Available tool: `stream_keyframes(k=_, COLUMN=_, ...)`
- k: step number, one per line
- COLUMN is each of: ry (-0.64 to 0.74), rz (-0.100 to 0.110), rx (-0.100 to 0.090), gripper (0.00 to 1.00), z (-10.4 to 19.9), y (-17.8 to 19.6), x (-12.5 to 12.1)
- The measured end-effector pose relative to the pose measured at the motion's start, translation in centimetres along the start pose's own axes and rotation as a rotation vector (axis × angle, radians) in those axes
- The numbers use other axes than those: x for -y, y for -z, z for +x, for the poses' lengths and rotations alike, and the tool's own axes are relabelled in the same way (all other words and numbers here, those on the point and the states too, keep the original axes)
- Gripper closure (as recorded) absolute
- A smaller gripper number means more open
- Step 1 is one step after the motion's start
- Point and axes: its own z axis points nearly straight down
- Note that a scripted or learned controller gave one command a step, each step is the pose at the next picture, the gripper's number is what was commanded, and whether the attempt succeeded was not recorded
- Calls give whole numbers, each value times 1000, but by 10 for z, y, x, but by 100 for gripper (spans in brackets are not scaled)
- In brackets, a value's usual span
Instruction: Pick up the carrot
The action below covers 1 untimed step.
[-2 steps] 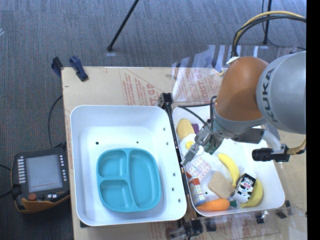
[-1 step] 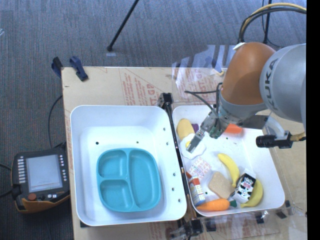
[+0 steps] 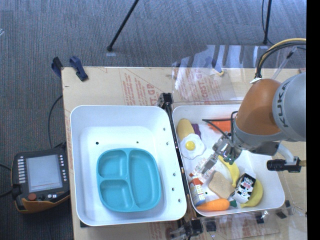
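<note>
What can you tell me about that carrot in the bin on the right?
The carrot is bright orange with a green stub at its right end, smooth and shiny like plastic. It lies flat on its side along the near wall of the right bin, below a slice of bread. The gripper hangs above and left of it.

Tabletop [image 3: 120, 84]: tan board with red printed markings, set on grey carpet.
Left bin [image 3: 80, 134]: shallow, white, resting directly on the tabletop.
Right bin [image 3: 272, 194]: shallow, white, just beside the left bin, rims nearly touching.
Clamps [image 3: 77, 68]: blue and black, at the tabletop's far left corner.
Clear sheet [image 3: 210, 69]: glossy, reflective, along the far edge behind the right bin.
</note>
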Motion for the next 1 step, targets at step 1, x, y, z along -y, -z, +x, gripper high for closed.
stream_keyframes(k=1, ry=38, rz=3, rx=5, gripper=0, z=-10, y=1, x=-29)
